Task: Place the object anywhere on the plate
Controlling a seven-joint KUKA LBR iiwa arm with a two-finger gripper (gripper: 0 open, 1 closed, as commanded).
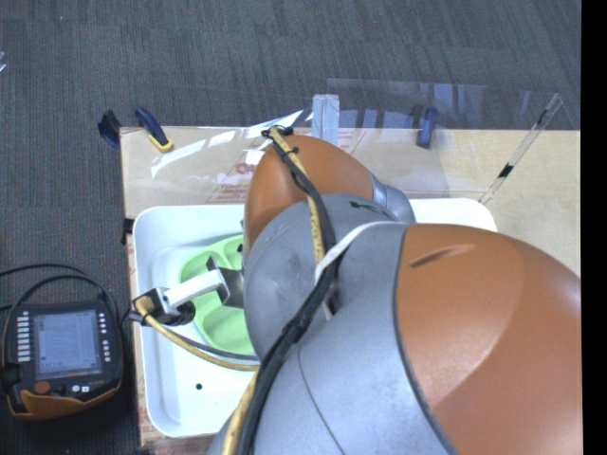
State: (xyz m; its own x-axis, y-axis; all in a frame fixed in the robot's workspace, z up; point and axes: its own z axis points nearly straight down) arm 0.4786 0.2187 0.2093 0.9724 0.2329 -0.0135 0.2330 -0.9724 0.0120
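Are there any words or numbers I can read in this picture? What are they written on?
No words or numbers here can be read.
Teach pendant screen: whatever it shows is too small and blurred to read.
Paper sheet on the bench: it has reddish print, too blurred to read.
Green plate: no writing on the part that shows.

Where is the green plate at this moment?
In the camera view, the green plate lies in the left white bin, near its middle, partly hidden beneath the arm reaching in from the right.
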